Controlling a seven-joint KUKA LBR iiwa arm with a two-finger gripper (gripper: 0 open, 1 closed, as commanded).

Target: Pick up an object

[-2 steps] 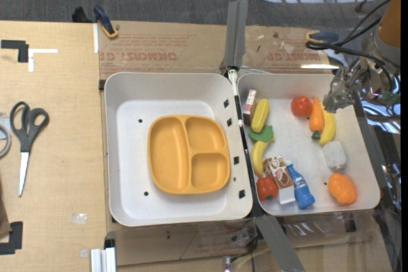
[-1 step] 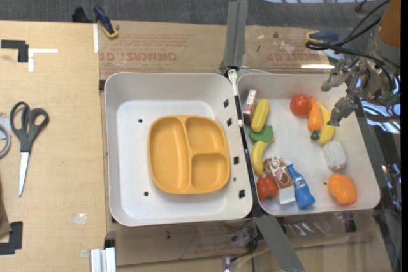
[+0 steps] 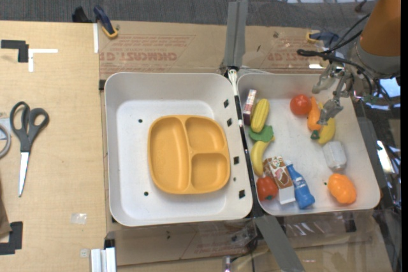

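Tool (image 3: pixel 331 105) sits low over the right bin's (image 3: pixel 366 137) far right, fingers narrow, nothing between them that I can see. Yellow-orange toy (image 3: pixel 320 127) lies just beneath. I'd centre on it, clear of the red tomato (image 3: pixel 300 104), then close.

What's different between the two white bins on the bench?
The left bin holds a single yellow divided plate; the right bin holds many small toy foods, among them a corn cob, a tomato and an orange. The gripper hangs over the right bin, not the left bin. Both are shallow, white and sit side by side.
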